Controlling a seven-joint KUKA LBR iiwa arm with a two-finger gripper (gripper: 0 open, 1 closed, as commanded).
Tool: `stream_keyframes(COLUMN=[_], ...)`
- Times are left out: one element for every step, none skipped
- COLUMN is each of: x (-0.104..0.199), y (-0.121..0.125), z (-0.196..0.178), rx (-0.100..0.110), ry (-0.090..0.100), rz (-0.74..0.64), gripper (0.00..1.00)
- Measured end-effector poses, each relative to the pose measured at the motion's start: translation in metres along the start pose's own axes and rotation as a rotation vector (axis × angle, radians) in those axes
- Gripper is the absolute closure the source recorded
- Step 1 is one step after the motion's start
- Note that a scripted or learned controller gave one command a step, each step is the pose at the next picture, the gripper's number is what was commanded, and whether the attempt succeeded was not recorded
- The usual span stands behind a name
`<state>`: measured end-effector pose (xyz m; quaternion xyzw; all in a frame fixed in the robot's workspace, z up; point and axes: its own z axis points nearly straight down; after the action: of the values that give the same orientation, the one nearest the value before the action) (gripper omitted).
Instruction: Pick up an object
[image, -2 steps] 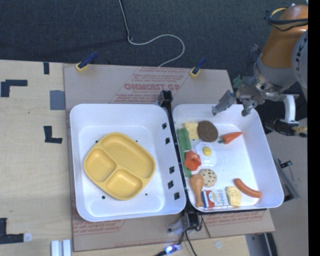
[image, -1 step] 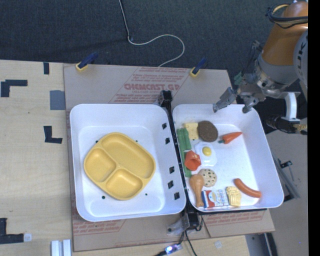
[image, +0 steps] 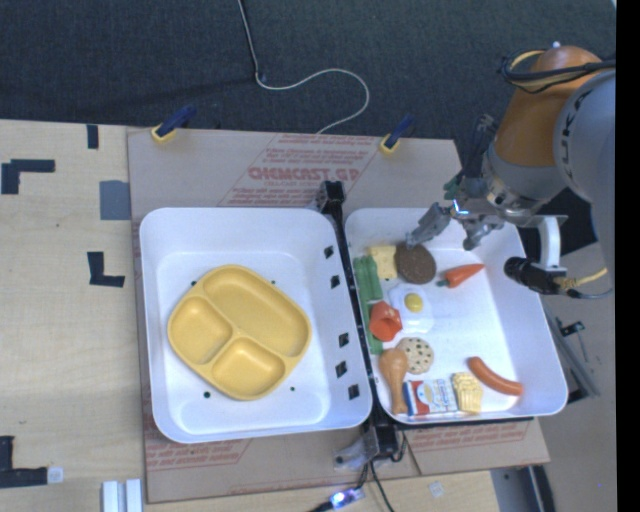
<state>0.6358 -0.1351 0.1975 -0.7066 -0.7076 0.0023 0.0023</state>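
Fingers (image: 449, 228) spread wide, empty, above right bin (image: 535, 330), arm cropped at frame edge

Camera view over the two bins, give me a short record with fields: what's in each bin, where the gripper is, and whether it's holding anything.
left bin: one yellow divided plate, lying flat
right bin: toy foods, among them a brown patty, carrot, fried egg, tomato, cookie, drumstick, sausage, corn
gripper: above the right bin's far edge, near the patty and carrot
fingers: spread apart
held: nothing between the fingers
arm: enters from the view's right
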Motion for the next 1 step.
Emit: stream_keyframes(x=[-0.0065], y=[-0.0064], z=[0.0497], rx=[0.000], ry=[0.000], rz=[0.001], gripper=[0.00])
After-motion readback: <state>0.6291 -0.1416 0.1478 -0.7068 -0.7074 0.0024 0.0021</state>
